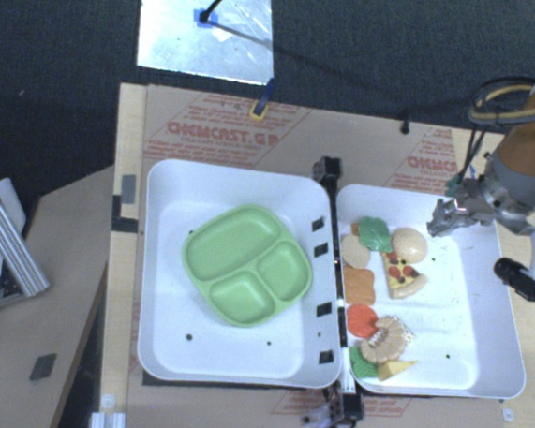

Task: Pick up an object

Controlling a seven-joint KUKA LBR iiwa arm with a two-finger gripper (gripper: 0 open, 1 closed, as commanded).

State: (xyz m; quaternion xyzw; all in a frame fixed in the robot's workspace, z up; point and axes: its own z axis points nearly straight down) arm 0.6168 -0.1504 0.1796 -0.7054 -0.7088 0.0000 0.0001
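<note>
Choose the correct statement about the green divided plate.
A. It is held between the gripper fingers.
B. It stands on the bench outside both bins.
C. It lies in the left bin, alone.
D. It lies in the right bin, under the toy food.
C: the green divided plate lies by itself in the left bin, while the toy food, such as the pizza slice, lies in the right bin.

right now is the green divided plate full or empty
Empty. The green divided plate sits in the left bin with all three compartments bare; the toy food lies in the right bin.
</note>
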